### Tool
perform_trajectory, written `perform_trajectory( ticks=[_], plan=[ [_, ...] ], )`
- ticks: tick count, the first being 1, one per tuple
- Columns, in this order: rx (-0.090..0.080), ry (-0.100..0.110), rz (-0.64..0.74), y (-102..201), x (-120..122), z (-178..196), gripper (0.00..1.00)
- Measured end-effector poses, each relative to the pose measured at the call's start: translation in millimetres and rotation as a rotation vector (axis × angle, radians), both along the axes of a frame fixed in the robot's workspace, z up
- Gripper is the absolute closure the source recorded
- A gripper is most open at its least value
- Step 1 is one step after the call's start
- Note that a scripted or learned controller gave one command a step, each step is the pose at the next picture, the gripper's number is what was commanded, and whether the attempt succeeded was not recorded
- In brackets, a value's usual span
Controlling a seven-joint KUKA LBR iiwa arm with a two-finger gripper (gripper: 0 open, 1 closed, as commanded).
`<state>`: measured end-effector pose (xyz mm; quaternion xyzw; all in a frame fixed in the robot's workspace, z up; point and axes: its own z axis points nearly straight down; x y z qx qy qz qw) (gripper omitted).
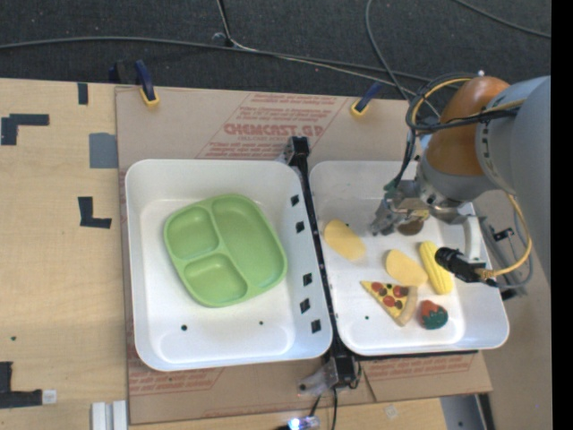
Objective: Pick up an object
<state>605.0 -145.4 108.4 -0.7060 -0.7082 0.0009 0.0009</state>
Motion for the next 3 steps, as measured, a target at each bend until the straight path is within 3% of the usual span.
perform_trajectory(
  ticks=[3],
  plan=[
    [-0.002,-0.007,-0.002,-25,-4,148,1.00]
  ],
)
